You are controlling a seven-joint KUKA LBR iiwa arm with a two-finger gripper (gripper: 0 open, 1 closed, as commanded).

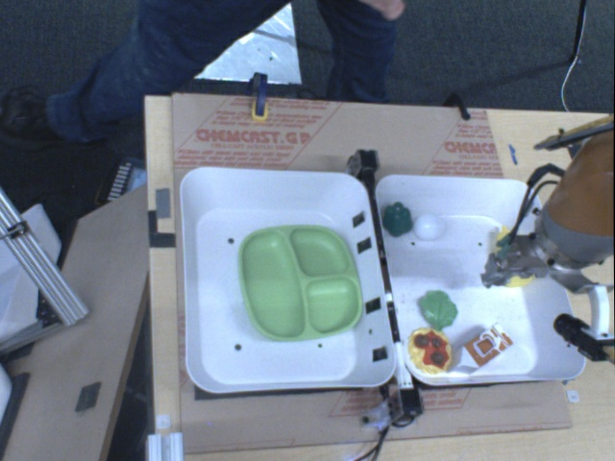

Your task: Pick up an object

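tool [502, 263] low in right bin [461, 195], perhaps touching it.

I can read red block lettering, "CHEMCAST", followed by shorter characters that look like "GP", on the brown paper-faced sheet [317, 128] covering the bench under both bins. It stands at 12 o'clock from the left white bin [197, 257]. A second, slanted print of the same red wording, cropped and blurred, sits at 12 o'clock from the right white bin [461, 185].
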